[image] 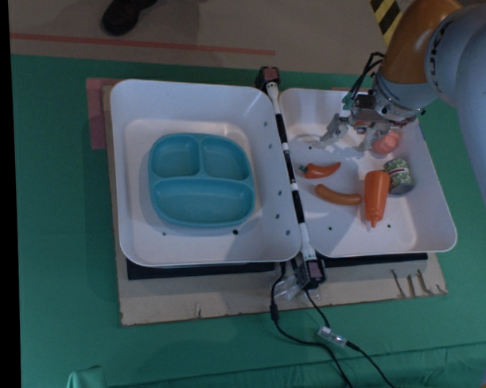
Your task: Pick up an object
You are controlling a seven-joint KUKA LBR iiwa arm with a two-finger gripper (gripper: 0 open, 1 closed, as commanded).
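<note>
We cannot read the print on the small can's (pixel 399 175) green label. In the right bin (pixel 435 222) we count one can, one carrot (pixel 376 195), one sausage (pixel 338 195), one red chili pepper (pixel 320 170) and one pinkish item (pixel 385 141). The gripper (pixel 359 134) hovers with fingers spread open, holding nothing, just beside the pinkish item. One teal divided plate (pixel 201 179) lies in the left bin (pixel 133 225).

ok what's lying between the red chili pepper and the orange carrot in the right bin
In the camera view, the sausage lies partly between the chili pepper and the carrot, slightly nearer the camera than the pepper. Otherwise that stretch is bare white bin floor.
</note>
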